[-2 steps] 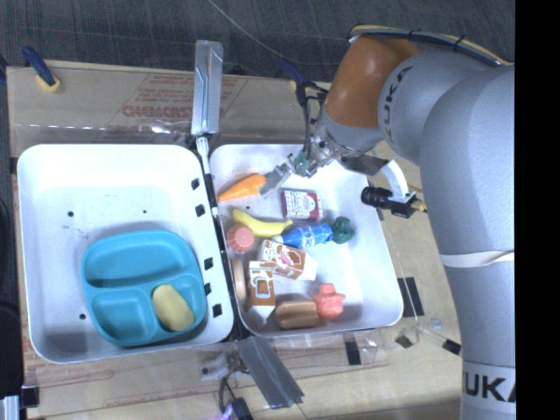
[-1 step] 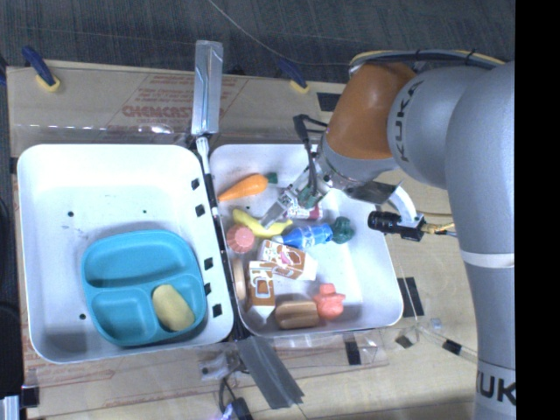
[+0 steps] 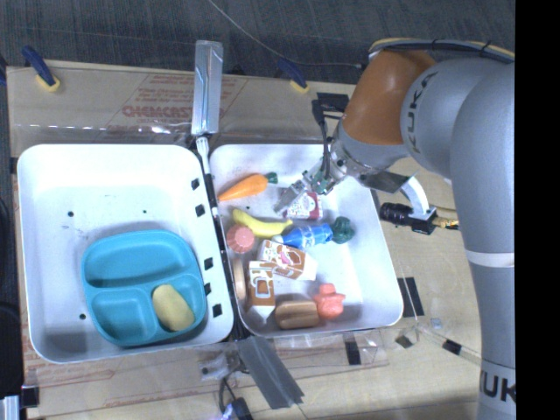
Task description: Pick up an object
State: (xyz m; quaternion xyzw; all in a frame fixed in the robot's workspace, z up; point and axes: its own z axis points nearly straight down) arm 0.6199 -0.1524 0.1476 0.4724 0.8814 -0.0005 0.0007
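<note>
Two white bins (image 3: 52, 234) side by side, bench (image 3: 429, 261) beneath.

Divided tray (image 3: 131, 274) in left bin (image 3: 52, 173), potato (image 3: 173, 307) in tray, banana (image 3: 258, 226) in right bin (image 3: 385, 269)

Blue divided tray (image 3: 122, 274) in left bin (image 3: 44, 173), yellow potato-like piece (image 3: 173, 307) on it

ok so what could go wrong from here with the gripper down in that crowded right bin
The gripper sits low among tightly packed items, so it may nudge the banana or the carrot instead of getting a clean pick. The small red and white packet right under it lies against the blue bottle, so a grasp there could slip or drag both.
</note>
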